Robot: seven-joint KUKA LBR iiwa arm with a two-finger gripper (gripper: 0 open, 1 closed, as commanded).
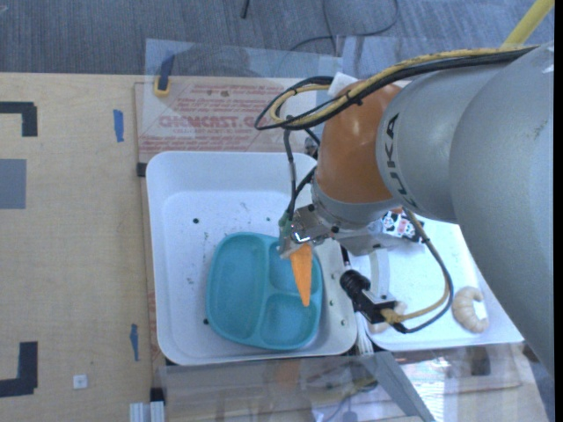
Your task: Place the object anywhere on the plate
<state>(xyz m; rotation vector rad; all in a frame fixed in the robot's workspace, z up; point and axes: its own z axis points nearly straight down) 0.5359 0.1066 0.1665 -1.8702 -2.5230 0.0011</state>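
A teal divided plate (255, 301) lies in the left white bin (176, 236), toward its front right. An orange carrot (303, 275) with a bit of green at its top hangs point-down over the plate's right side. Its upper end sits between the fingers of my gripper (295, 240), which is shut on it. The grey arm with its orange band (352, 156) comes in from the right and hides the bin's back right corner.
The right bin (440, 332) holds a pale shrimp-shaped toy (469, 309) near its front right, and a small red, white and black item (400, 226) shows under the arm. A black and beige cable fitting (369, 301) hangs over the divide between the bins.
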